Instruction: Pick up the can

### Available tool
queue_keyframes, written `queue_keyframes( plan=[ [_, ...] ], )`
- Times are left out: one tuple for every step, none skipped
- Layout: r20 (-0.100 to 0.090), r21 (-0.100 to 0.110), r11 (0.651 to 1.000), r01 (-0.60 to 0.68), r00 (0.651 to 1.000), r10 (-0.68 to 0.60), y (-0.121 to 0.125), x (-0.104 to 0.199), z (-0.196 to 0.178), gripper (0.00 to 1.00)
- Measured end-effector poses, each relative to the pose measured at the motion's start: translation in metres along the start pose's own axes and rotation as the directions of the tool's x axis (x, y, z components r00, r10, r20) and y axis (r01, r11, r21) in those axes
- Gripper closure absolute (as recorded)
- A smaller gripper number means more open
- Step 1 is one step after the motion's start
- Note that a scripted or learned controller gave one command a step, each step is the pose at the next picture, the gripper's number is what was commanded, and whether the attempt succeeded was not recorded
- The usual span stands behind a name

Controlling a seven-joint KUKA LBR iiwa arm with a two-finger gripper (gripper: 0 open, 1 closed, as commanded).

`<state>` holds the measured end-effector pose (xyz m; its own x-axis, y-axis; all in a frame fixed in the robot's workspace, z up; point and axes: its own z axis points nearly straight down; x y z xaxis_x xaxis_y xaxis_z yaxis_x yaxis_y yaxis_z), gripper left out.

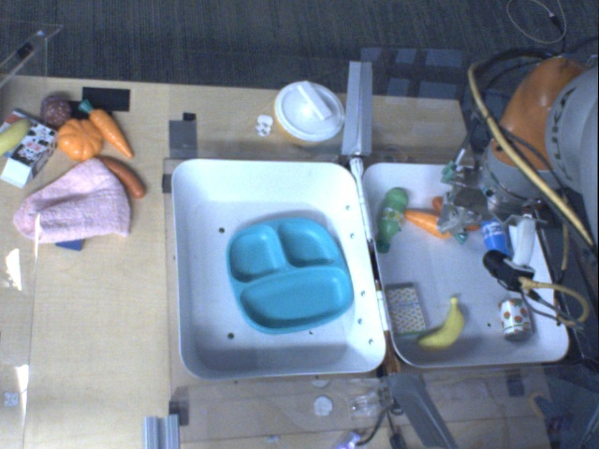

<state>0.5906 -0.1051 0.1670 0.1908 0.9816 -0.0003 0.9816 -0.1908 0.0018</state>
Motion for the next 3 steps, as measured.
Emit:
queue_keyframes(
  plan=[
    [0.001, -0.002, 0.936, 0.352, 0.936, -0.352, -0.033, -0.064, -0.030, 1.00],
    [0.001, 0.000, 0.998, -0.056, 0.998, 0.056, 0.006, -0.101, -0.015, 1.00],
    [-0.001, 0.000, 0.990, -0.141, 0.990, 0.141, -0.011, -0.058, -0.018, 1.00]
  ],
)
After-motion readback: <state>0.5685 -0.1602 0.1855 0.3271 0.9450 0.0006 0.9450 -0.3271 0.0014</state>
